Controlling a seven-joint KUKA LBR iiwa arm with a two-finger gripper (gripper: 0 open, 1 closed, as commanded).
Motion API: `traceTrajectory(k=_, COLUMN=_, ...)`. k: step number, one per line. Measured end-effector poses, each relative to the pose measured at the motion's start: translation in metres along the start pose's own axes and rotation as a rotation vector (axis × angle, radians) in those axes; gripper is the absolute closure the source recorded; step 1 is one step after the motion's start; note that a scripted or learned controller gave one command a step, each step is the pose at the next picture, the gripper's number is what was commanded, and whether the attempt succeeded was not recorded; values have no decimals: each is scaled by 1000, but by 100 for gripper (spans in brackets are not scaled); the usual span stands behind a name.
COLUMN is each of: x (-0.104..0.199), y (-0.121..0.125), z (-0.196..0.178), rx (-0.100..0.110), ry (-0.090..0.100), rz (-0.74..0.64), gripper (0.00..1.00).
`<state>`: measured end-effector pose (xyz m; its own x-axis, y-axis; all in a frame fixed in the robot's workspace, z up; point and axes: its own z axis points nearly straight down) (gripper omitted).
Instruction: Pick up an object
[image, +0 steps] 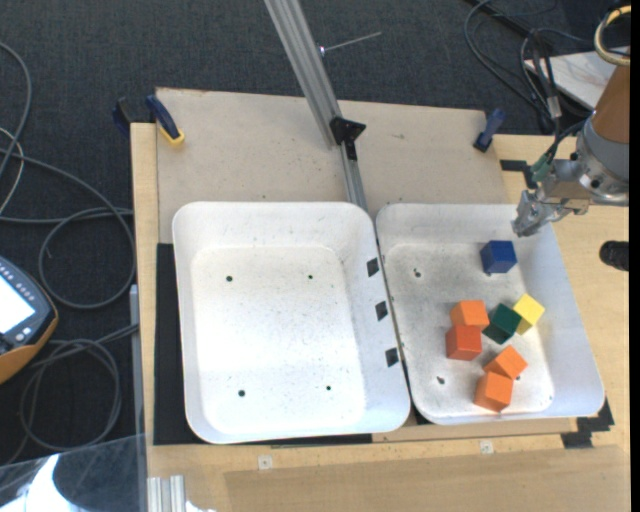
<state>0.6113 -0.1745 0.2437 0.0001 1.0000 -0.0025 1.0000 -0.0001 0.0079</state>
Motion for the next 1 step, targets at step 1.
traceTrajectory(k=1, x=0, y=2, z=-38, rx=1, ry=1, rz=-2, gripper=100)
